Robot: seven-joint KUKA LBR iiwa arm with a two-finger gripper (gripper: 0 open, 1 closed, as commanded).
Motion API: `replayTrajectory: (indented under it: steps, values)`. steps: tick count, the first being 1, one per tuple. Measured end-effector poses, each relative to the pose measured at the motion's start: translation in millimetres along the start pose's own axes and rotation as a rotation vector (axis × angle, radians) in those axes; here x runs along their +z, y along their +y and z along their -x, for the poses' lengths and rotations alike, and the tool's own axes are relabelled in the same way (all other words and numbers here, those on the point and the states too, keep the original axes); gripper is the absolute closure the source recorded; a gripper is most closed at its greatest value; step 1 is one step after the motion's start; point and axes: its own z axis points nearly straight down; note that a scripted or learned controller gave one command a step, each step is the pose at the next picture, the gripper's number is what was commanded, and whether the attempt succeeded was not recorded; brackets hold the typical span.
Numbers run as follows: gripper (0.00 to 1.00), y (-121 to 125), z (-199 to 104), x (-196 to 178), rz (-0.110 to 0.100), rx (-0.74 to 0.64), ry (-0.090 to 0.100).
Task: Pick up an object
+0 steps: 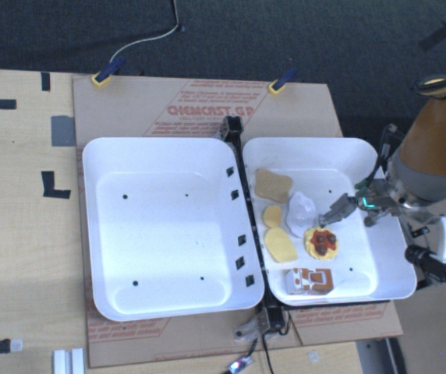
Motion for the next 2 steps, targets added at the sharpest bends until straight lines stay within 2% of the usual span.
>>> replayTrajectory:
  steps: [1,2]
  values:
    - [0.00,-26.9,-21.6,124.6,-0.003,0.000,0.000]
    - [0.00,21.3,-58.3,118.8,0.005,-0.004,-0.001]
